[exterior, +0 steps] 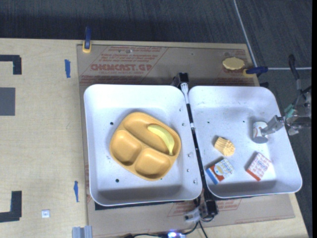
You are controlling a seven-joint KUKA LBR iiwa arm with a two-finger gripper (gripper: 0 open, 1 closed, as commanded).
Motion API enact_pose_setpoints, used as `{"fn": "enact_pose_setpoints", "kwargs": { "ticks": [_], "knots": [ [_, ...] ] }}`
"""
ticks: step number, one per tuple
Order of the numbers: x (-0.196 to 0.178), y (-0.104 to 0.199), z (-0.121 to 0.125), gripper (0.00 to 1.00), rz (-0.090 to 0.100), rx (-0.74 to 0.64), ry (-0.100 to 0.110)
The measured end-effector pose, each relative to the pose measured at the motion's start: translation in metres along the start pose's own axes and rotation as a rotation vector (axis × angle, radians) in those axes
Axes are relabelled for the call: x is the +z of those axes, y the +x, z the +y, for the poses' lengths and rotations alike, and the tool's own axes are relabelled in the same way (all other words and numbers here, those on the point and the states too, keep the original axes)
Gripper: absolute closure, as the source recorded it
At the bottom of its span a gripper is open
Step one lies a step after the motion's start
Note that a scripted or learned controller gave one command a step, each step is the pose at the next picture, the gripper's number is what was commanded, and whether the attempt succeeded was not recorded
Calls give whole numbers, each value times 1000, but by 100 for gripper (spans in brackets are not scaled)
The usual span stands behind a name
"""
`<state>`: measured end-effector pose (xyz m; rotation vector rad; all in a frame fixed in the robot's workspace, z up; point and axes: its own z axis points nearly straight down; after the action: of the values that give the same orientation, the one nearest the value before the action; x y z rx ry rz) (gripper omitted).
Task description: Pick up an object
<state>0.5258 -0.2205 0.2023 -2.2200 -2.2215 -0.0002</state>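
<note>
White plastic forms both bins. The left bin (94,133) holds a yellow divided tray (136,155), its long axis running from upper left to lower right, with a banana (163,137) lying in its upper right compartment. The banana points from upper left to lower right. The right bin (237,95) holds a yellow corn piece (224,145), a small carton (220,171) tilted up to the right, and a red-and-white packet (259,166). The gripper (259,131) sits over the right bin's right side, near its rim, well apart from the packet below it. Whether its fingers are spread or closed cannot be told, and nothing is seen between them.
</note>
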Motion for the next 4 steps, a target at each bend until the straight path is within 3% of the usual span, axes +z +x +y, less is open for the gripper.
{"fn": "enact_pose_setpoints", "kwargs": {
  "ticks": [1, 2, 3, 4],
  "knots": [
    [106, 8, 9, 0, 3, -3, -3],
    [117, 42, -45, 0, -1, 1, -2],
    [106, 40, -43, 100, -5, 2, -10],
    [90, 113, 78, 100, 0, -2, -3]
  ]
}}
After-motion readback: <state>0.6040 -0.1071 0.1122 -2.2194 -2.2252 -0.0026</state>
